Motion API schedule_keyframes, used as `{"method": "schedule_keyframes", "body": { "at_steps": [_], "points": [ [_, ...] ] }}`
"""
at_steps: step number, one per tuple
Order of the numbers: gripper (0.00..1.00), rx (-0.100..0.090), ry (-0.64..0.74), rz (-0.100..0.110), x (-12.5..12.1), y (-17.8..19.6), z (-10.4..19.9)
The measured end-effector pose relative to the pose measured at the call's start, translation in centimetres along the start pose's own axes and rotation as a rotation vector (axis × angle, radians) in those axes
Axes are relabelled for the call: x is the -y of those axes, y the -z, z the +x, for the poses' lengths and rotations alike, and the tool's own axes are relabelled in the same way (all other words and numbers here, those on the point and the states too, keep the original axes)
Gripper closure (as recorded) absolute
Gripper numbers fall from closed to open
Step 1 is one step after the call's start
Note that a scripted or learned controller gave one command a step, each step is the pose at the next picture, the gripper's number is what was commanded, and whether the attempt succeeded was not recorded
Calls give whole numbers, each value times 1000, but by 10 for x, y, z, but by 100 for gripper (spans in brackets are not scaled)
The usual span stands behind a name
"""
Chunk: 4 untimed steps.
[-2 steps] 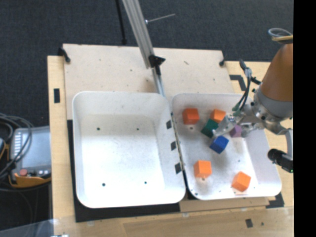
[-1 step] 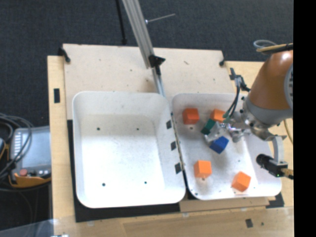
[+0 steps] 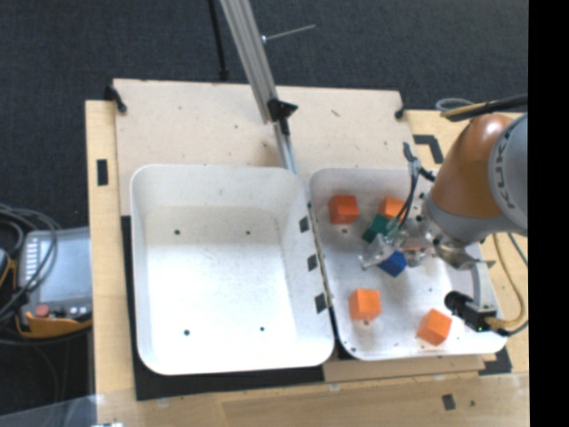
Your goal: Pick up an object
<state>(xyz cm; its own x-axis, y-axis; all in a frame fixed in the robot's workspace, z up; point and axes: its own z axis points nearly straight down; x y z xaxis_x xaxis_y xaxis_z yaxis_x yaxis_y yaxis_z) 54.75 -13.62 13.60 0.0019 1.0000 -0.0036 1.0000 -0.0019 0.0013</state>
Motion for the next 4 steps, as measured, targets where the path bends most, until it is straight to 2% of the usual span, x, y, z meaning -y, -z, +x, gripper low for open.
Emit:
{"method": "schedule_keyframes", "body": {
  "at_steps": [1,4],
  "points": [
    [100,-2,-7,-6,-2,14,-1],
    [100,-2,5,-4,0,141,-3]
  ]
}}
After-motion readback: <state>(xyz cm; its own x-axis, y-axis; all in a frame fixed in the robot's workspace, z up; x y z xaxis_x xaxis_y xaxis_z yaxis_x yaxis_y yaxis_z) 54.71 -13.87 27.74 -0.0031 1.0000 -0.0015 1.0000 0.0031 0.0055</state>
